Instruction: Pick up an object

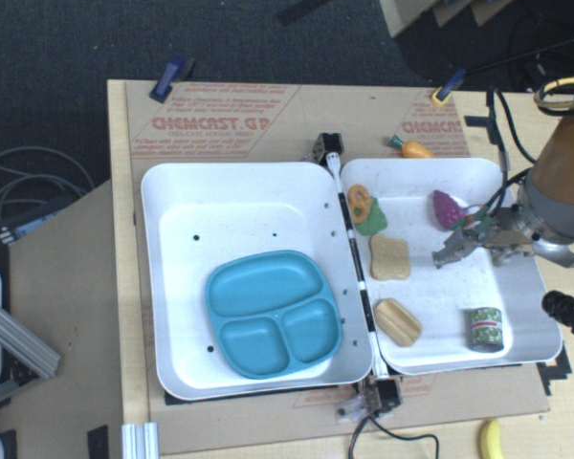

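Note:
The right bin (517, 352) holds several small objects. A purple piece (447, 208) lies near its back. A green and orange piece (364, 210) rests against the left wall. A tan square block (390, 257) sits in the middle, with a tan oval piece (398, 321) in front of it. A green can (485, 328) lies on its side at the front right. My gripper (456, 242) reaches in from the right and hangs low over the bin floor, just in front of the purple piece and right of the tan block. I see nothing in it.
The left bin (172, 208) holds a blue divided tray (271, 312). An orange carrot-like piece (414, 148) lies on the board behind the right bin. A yellow piece (491, 440) lies at the bench's front edge. Cables run along the right side.

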